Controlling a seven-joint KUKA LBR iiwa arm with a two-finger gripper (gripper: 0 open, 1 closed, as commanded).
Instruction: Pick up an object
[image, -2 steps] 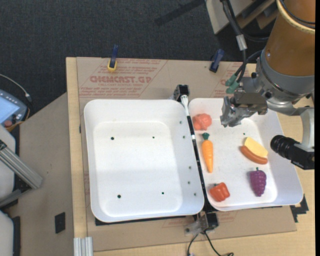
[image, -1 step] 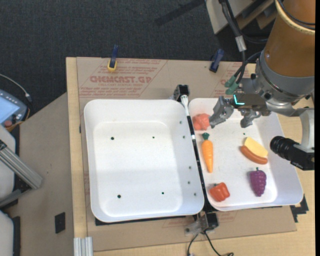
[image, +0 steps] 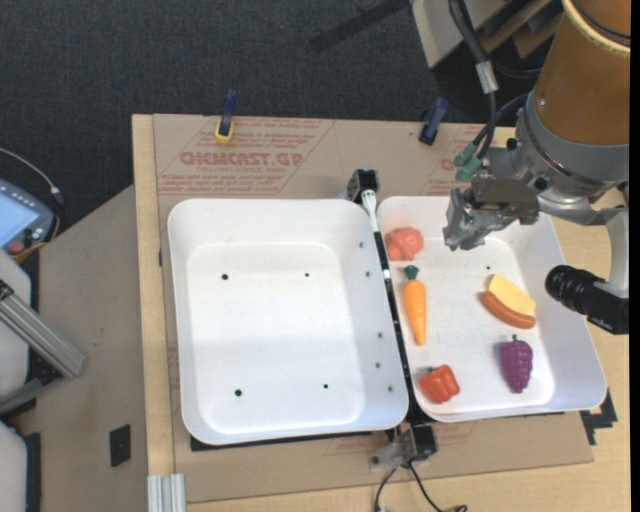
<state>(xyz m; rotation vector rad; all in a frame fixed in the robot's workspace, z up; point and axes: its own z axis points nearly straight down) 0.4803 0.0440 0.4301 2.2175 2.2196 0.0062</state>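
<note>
While the gripper (image: 462, 236) is hovering with nothing between its fingers, open or closed I cannot tell, right of the pink toy (image: 404, 243), a descent risks missing it or nudging the carrot (image: 415, 310).

Dark grey carpet floor (image: 90, 60) spreads around the table (image: 150, 330), whose top is brown cardboard printed with red lettering (image: 240, 157). A yellow-and-blue clamp (image: 227, 117) and a blue clamp (image: 433, 119) grip its far edge, under even light.
</note>
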